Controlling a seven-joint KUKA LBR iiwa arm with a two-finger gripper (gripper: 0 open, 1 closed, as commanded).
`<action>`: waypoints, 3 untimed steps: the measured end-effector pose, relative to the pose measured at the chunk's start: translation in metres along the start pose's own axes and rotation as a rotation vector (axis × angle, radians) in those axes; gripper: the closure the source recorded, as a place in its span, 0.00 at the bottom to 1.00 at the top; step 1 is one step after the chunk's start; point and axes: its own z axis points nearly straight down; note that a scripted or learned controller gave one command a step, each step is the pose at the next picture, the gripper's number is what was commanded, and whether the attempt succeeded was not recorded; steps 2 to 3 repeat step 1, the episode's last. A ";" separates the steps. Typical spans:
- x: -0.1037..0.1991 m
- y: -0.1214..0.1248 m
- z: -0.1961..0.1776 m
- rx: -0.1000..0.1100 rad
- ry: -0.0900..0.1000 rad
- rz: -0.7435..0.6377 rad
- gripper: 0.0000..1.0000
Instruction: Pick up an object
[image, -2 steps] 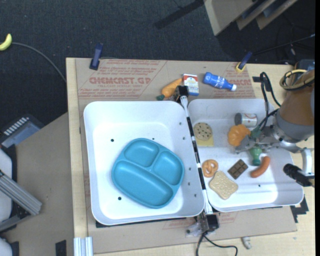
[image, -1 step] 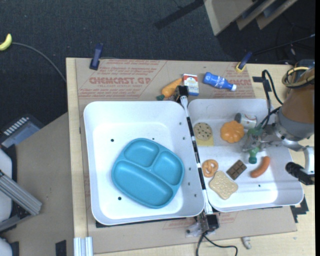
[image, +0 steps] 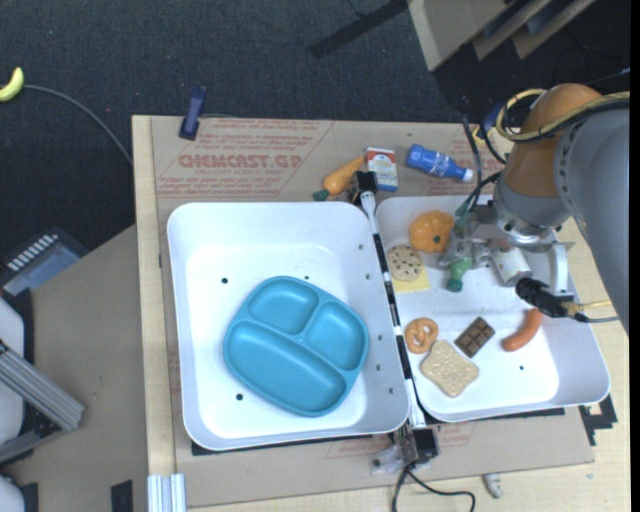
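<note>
Kid: Toast (image: 449, 369) sits at the very bottom of the right bin (image: 590, 385), closest to us. What else is in there?

Dad: A pretzel (image: 421, 332) just to its upper left, a brown chocolate bar (image: 475, 337) to its upper right, and a red sausage (image: 521, 330) further right. Higher up is a round cookie (image: 404, 263) on a yellow slice, an orange (image: 432, 231), and a small green thing (image: 457, 273).

Kid: And the left bin (image: 190, 240)?

Dad: It has a blue tray with three parts (image: 294, 344) in the middle.

Kid: Where is the gripper (image: 468, 240)?

Dad: In the upper part of the right bin, low down, at the end of the grey arm (image: 600, 190) that comes in from the right.

Kid: Is it holding something?

Dad: I cannot tell. It is dark and busy there, so I cannot see how wide it is, or if anything is in it.

Kid: What is it trying to get?

Dad: I think the orange or the green thing. The orange is just to the left of the gripper, maybe touching. The green thing is just below it.

Kid: So what step is this?

Dad: I think it is reaching down to grab. Next it needs to close around one thing and lift straight up. The orange is round and could roll away.
</note>
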 end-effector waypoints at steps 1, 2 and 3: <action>0.042 -0.074 0.000 -0.023 -0.001 -0.005 1.00; 0.042 -0.074 0.000 -0.023 -0.001 -0.005 1.00; 0.042 -0.074 0.000 -0.023 -0.001 -0.005 1.00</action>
